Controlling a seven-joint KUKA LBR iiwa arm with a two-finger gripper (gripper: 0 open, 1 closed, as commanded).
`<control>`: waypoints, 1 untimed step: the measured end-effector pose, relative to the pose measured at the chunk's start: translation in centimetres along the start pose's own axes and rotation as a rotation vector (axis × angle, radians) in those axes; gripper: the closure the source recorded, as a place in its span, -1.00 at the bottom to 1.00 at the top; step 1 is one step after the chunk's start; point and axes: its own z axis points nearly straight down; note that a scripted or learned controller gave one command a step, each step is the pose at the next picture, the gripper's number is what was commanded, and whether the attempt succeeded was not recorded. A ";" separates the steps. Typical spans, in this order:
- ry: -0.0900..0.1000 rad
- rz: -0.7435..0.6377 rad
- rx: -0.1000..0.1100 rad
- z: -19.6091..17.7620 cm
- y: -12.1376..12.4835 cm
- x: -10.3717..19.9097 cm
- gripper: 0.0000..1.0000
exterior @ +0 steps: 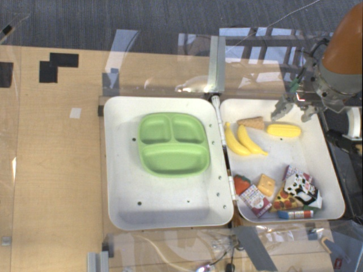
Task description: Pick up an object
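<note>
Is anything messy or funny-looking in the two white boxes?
Nothing is spilled or broken. The green plate lies flat in the left bin. The toys in the right bin are jumbled: bananas, corn, and a tilted pile near the front.

White bins: two, the left bin [122, 208] and the right bin [332, 177], side by side on the tabletop [51, 169].
Green divided plate [173, 144]: one, with three compartments, well left of the fingers [293, 111].
Bananas [243, 140]: two, lying together, down and left of the fingers.
Yellow corn cob [283, 131]: one, just below the fingers.
Tan bread slice [251, 122]: one, left of the fingers.
Cracker [266, 185]: one, well below the fingers.
Red strawberry-like piece [242, 183]: one.
Small printed box [254, 200]: one.
Black-and-white patterned carton [300, 188]: one.
Marker pen [295, 213]: one, farthest below the fingers.
Arms: one, with two fingers.
</note>
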 end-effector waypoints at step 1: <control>0.000 -0.174 -0.002 11.9 1.4 4.6 -1.00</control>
